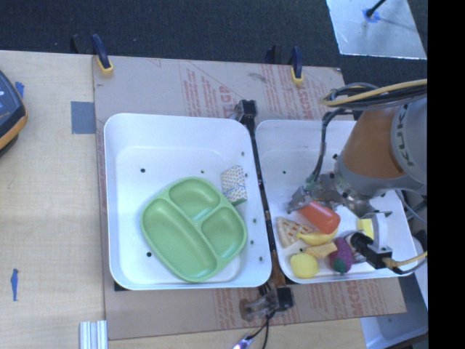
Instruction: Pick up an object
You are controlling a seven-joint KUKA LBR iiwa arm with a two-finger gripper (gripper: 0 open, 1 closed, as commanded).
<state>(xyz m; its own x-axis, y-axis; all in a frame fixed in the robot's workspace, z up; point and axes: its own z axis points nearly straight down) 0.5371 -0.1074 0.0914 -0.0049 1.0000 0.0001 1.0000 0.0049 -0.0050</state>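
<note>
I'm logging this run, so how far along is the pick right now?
Done: the arm has reached over the right bin. In hand: nothing visibly lifted; the red toy, banana and lemon lie in the bin. Left: grasp and lift one.

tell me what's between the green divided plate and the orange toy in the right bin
A small patterned blue-and-white packet beside the green divided plate, then the bins' adjoining walls before the orange toy.

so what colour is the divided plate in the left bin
Light green divided plate, seen clearly in the camera view.

Grey arm (410, 133), orange band (370, 147), black and yellow cables (363, 93)
</note>
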